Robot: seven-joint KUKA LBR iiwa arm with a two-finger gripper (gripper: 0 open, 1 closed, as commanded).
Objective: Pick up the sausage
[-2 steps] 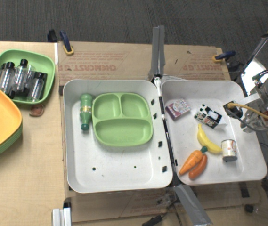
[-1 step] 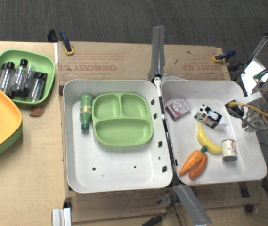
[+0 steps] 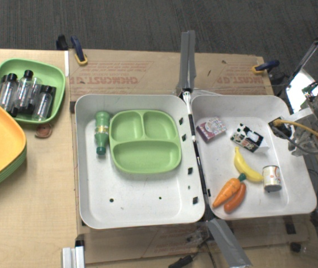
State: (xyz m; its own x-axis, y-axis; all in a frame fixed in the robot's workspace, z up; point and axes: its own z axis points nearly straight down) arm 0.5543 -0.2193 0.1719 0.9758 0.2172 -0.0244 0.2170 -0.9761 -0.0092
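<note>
The sausage [image 3: 235,199] is a short red-orange piece lying slantwise in the right bin [image 3: 293,202], near its front edge. It touches the right side of an orange carrot [image 3: 225,192] with a green top. The arm's wrist end with the gripper [image 3: 303,140] hangs over the right rim of the right bin, wrapped with a yellow and black cable. It stands well to the right of and behind the sausage, with a can and a banana between them.
The right bin also holds a banana [image 3: 247,167], a small can [image 3: 271,178], a purple box [image 3: 210,128] and a black-and-white item [image 3: 247,138]. The left bin [image 3: 136,202] holds a green divided plate [image 3: 145,140] and a green bottle [image 3: 101,132].
</note>
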